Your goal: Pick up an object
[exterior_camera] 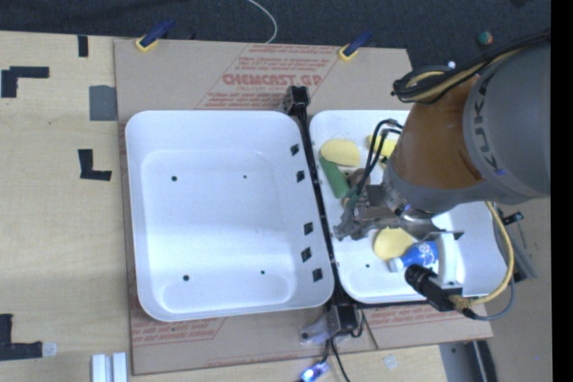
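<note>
My gripper (356, 217) hangs low over the left part of the right bin (479, 268), under the arm's orange band. A yellow rounded object (339, 151) lies at the bin's far left, with a green stick-like object (335, 179) just in front of it. The gripper sits right beside the green object's near end. Another yellow object (392, 241) and a blue object with white marks (421, 257) lie just to the gripper's right, partly under the wrist. I see nothing plainly held.
The left bin (143, 192) stands beside the right one, with a black divider (309, 192) running between them. Both rest on a cardboard sheet (260, 76). The arm's bulk covers much of the right bin. Cables (501, 282) loop along its right side.
</note>
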Controlling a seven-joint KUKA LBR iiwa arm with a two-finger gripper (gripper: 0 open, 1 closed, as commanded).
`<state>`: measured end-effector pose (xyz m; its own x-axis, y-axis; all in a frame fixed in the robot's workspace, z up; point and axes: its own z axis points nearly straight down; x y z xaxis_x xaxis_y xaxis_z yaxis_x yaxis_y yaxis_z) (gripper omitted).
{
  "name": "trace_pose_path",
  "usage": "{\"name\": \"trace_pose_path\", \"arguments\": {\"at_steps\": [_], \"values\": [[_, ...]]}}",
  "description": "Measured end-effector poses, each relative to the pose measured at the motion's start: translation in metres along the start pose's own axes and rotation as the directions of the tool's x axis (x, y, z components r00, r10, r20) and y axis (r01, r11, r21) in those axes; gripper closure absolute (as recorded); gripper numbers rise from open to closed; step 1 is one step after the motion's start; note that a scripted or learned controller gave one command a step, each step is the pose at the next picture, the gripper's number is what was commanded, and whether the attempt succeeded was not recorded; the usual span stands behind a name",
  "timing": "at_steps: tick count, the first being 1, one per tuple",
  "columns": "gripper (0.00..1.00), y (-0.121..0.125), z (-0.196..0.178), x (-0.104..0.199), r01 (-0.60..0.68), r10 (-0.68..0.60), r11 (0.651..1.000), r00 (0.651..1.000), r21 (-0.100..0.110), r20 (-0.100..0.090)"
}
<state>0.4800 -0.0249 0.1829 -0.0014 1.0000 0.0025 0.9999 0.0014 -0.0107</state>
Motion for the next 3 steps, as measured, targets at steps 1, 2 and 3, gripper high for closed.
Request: {"name": "trace_pose_path", "arguments": {"at_steps": [1, 2, 3], "values": [[1.00, 0.052, -0.042, 0.091, 0.010, -0.010, 1.000, 1.000, -0.015, 0.001], [1.00, 0.033, -0.299, 0.135, 0.006, -0.006, 1.000, 1.000, -0.027, -0.002], [1.00, -0.001, -0.081, 0.167, 0.002, -0.002, 1.000, 1.000, 0.009, 0.008]]}}
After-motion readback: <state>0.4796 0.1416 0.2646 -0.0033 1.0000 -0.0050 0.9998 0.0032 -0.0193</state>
